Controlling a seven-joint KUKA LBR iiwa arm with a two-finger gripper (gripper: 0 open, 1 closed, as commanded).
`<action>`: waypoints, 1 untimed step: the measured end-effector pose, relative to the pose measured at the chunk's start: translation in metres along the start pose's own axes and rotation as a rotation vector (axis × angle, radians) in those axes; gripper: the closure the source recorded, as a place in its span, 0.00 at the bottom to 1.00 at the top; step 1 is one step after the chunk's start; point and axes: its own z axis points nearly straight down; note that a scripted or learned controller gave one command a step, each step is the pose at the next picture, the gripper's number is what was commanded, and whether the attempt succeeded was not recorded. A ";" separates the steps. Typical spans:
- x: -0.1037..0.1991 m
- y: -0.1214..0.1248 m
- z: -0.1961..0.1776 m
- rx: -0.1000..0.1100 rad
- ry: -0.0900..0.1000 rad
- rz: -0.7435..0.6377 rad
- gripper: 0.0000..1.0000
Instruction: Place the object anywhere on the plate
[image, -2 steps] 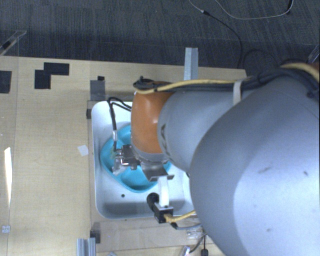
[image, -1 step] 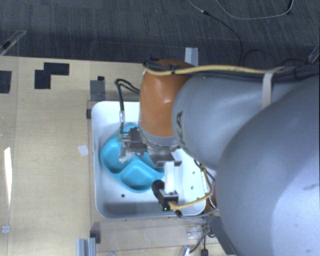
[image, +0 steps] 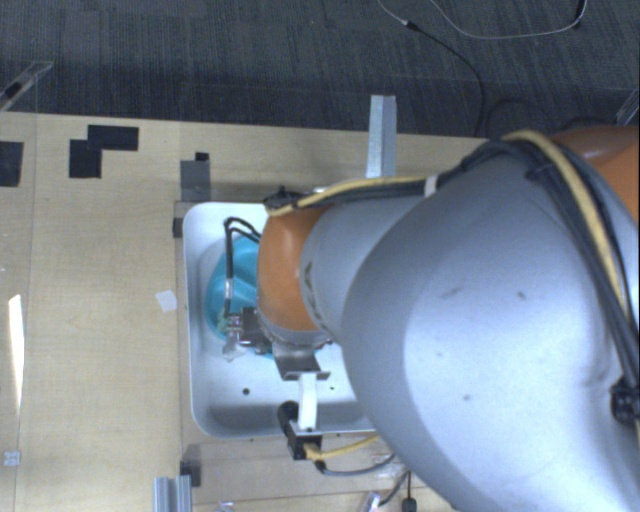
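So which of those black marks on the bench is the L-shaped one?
The black mark toward the back left of the bench; it has a stepped L outline, while the mark at the left edge looks like a plain block.

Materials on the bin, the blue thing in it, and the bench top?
Bin: looks like white plastic or coated metal, smooth with soft sheen and rounded corners; can't settle which. Blue plate: likely glossy plastic, with bright highlights on its cyan rim, mostly hidden under the arm. Bench top: pale wood or laminate, matte, faint grain.
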 end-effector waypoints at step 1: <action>0.007 -0.003 -0.086 0.012 -0.004 -0.287 0.00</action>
